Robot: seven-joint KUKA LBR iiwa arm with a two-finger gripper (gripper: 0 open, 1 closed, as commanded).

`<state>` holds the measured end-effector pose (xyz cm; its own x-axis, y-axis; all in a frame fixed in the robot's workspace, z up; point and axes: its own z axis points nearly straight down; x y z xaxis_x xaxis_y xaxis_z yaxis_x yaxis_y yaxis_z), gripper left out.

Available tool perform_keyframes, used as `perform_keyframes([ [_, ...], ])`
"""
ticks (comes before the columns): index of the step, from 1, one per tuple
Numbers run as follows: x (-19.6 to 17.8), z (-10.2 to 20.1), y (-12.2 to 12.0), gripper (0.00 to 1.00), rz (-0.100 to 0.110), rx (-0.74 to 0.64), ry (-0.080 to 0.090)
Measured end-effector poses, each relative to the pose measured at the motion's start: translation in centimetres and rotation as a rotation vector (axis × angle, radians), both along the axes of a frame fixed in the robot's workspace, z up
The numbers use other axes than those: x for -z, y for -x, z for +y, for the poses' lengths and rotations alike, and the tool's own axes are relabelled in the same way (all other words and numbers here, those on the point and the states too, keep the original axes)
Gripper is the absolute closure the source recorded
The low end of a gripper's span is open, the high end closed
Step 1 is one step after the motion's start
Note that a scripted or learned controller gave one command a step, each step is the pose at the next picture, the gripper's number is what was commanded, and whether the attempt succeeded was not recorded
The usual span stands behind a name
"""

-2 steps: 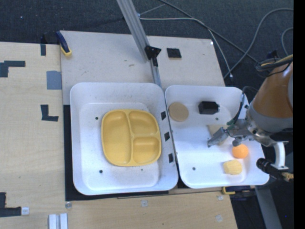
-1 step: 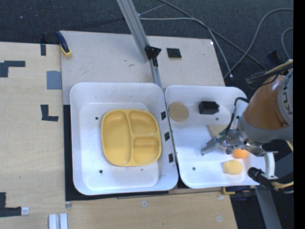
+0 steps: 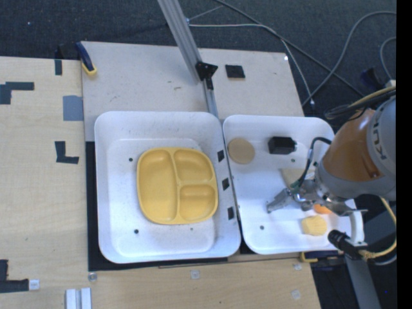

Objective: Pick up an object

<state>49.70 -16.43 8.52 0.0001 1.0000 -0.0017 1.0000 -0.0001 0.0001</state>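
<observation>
A: Biggest thing?
B: The yellow divided plate (image 3: pixel 177 185), centred in the left bin (image 3: pixel 106 172).
A: The right bin (image 3: pixel 257 237)?
B: Gripper (image 3: pixel 278 202) with fingers spread, pinching nothing. Tan disc (image 3: pixel 241 150) at eleven o'clock, black block (image 3: pixel 281 145) at twelve, yellow chunk (image 3: pixel 314 225) at four.

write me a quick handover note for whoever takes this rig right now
Gripper: low in the right bin, nothing seen between its fingers.
Right bin also holds a tan round disc, a small black block, a yellow chunk and a small orange piece close beside the wrist.
Left bin holds a yellow divided plate, lying flat.
Done: no pick yet.
Left: grasp one object and lift it; the orange piece and yellow chunk look nearest.
</observation>
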Motion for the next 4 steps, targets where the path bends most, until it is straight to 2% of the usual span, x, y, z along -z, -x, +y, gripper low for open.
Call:
perform_keyframes([
  [1,-1.3,0.1,-0.2,1.00,-0.004,-0.002,0.000],
  [4,-18.9,-0.3,0.0,1.00,-0.003,-0.002,0.000],
])
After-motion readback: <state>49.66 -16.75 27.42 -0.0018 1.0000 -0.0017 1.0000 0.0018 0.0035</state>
